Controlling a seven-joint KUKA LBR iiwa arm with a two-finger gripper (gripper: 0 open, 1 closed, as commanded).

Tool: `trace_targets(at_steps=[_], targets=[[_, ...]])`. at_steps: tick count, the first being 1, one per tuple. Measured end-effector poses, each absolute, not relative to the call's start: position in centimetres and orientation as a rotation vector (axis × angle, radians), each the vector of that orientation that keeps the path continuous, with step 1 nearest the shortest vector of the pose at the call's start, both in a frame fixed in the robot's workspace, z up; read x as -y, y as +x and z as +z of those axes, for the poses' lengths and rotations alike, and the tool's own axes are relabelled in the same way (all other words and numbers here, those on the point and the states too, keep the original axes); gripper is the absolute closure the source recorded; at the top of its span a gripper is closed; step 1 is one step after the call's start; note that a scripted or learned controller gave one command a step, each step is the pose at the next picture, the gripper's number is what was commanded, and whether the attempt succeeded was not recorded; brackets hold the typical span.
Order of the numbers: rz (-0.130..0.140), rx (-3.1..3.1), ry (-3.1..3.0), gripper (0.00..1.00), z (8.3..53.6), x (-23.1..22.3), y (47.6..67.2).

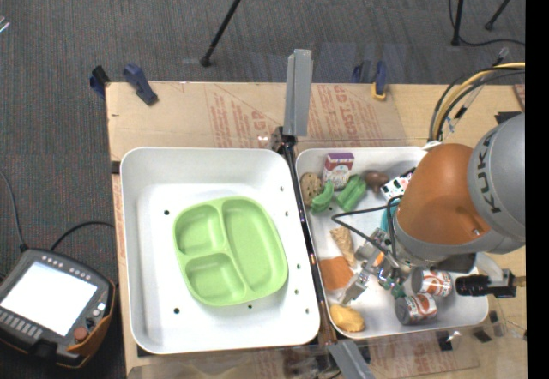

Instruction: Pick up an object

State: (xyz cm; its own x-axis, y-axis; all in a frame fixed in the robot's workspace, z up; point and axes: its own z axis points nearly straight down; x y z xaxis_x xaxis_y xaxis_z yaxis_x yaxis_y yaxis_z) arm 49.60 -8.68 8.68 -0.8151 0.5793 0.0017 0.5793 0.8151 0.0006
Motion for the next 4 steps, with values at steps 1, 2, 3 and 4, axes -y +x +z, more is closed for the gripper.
trace_targets(at_steps=[1,2,3,4], targets=[[-0.001,2.929,-1.135,0.0,8.7,8.5,49.6],[-0.001,2.934,-1.116,0.0,8.7,8.4,50.3],[0.001,2.909,-1.172,0.0,8.6,16.3,50.9],[-0.002,2.911,-1.166,1.0,9.5,16.2,51.0]])
